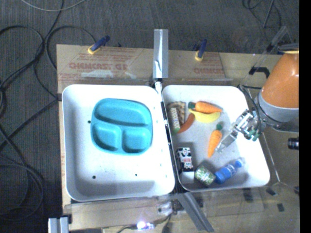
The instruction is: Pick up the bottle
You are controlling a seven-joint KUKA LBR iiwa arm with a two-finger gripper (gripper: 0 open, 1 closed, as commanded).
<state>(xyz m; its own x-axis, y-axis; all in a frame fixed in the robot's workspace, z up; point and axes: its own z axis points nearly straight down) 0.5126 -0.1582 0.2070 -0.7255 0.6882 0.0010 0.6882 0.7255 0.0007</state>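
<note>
- Bench front edge (121, 205): metal frame bits and a small lit spot at bottom centre.
- Right bin (252, 178), near wall: blue bottle (227, 171) lies on its side, tilted, cap end up-right. Not gripped; nothing touching it from above.
- Just left of bottle, touching or nearly: a green-brown can-like item (204, 176), also on its side.
- Further left, near the divider: small black-and-white cow-pattern carton (184, 159).
- Mid right bin: orange carrot (214, 141) w/ green top, standing roughly vertical in the view.
- Gripper (228, 139) hangs over right bin just right of the carrot, up-left of the bottle and apart from it. Fingers slightly parted, nothing between them – released.
- Arm: grey wrist w/ orange band (284, 81) comes in from right, above bin's right wall.
- Far part of right bin: second carrot (208, 107) lying across, yellow banana-like piece (206, 116) under it, reddish-orange pepper-like piece (187, 124), brown wrapped snack (175, 114) by the divider.
- Left bin (77, 174): blue three-compartment tray (122, 125) in its centre-far area.
- Far bench edge: two blue/yellow clamps (98, 44) (199, 50), upright metal bar (160, 59) btwn the bins.
- Beyond: dark carpet w/ cables (29, 47).
</note>
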